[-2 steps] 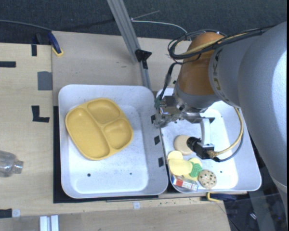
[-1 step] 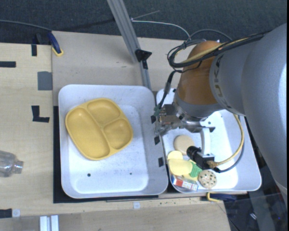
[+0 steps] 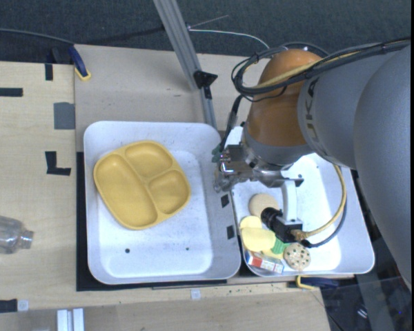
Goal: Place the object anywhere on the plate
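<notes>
A yellow plate (image 3: 141,182) with three compartments lies in the left bin (image 3: 152,254), towards its back left, with nothing on it. My gripper (image 3: 225,171) hangs over the wall between the two bins, at the left edge of the right bin (image 3: 345,254). The big grey and orange arm hides most of that bin. Just below the gripper a small heap lies in the right bin's front left: a beige round piece (image 3: 261,203), a yellow lumpy object (image 3: 256,237), a tan disc with holes (image 3: 297,256) and a red and green item (image 3: 265,261).
A slanted metal pole (image 3: 183,43) stands behind the bins. A clear plastic bottle (image 3: 5,234) lies on the bench at the far left. Two small dark specks sit on the left bin's floor in front of the plate.
</notes>
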Available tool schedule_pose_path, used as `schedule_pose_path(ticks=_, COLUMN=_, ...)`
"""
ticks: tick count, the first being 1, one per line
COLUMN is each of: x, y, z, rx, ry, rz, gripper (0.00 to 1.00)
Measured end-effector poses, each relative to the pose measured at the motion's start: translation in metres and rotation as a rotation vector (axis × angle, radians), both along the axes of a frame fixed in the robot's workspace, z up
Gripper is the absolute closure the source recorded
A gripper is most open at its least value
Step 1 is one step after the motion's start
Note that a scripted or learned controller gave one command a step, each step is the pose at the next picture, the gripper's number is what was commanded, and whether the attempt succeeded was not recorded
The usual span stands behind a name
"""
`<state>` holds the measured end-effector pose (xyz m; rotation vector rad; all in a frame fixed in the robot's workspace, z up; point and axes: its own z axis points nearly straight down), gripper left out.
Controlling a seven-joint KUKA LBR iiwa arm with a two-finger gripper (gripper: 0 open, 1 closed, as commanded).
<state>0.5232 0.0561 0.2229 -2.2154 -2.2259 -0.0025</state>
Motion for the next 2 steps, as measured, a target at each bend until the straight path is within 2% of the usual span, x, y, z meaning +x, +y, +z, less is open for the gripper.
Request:
schedule_pose_path(ticks=1, x=0.058, y=-0.022, z=0.009, rx=-0.002, ry=-0.002, rz=-0.003, gripper=1.0)
schedule_pose_path(ticks=2, x=0.017, y=-0.054, z=-0.037, rx=-0.004, ry=0.01, rz=-0.008, gripper=1.0)
